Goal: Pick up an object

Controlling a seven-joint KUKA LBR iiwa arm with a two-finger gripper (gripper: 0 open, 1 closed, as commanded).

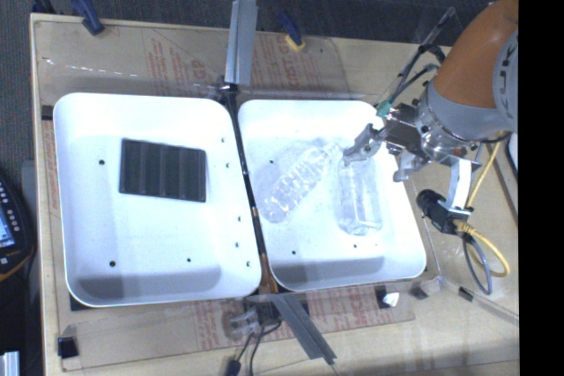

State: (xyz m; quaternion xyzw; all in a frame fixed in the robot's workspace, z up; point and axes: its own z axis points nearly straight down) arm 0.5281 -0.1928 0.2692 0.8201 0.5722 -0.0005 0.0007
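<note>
Two clear plastic bottles lie in the right bin (291,273). One bottle (295,179) lies slanted near the bin's middle. The other bottle (358,200) lies nearly lengthwise toward the bin's right side. A dark grey ribbed rectangular block (163,170) rests flat in the left bin (88,269). My gripper (381,158) hangs over the right bin's far right part, just above the top end of the right-hand bottle. It is open, with one finger (358,147) on the left and the other on the right, and nothing is between them.
A metal bar (241,40) stands upright behind the seam between the bins. Blue clamps (86,11) sit on the bench's back edge. Cables and a yellow loop (480,246) hang beside the right bin's right wall.
</note>
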